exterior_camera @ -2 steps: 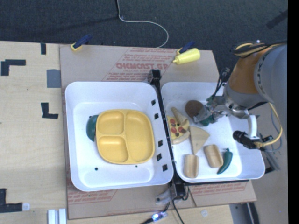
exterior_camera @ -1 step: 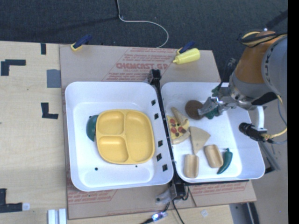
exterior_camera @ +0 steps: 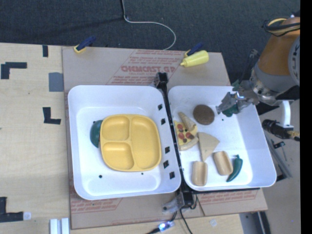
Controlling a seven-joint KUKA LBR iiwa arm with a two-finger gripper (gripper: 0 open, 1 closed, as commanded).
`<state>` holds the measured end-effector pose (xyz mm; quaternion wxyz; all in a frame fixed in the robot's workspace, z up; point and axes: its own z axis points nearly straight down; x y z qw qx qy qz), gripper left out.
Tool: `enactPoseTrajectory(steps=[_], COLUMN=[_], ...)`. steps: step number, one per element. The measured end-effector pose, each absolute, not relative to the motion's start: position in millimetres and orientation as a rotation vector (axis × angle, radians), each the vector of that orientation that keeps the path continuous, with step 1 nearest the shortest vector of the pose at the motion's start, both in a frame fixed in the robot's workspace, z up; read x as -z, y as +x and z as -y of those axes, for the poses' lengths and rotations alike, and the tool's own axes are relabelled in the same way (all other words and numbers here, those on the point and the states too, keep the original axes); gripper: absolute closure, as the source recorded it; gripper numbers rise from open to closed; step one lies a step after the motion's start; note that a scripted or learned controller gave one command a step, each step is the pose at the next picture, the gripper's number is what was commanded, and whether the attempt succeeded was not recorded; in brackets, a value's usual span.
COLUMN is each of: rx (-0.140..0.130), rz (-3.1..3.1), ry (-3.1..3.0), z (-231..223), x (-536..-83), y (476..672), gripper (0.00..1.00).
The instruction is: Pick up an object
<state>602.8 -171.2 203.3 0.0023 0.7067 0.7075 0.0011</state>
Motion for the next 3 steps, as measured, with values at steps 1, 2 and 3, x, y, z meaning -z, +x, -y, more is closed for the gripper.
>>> enactPoseTrajectory(steps=[1, 2, 3], rx=[-0.001, -0.002, 0.001], rz=[-2.222, -2.229, -2.23], ry=[2.219, 2.215, 2.216], z=[171, 120, 72], x=[-226, -234, -229], y=[603.3, 607.2, 613.8], gripper=[1.0, 1.0, 1.0])
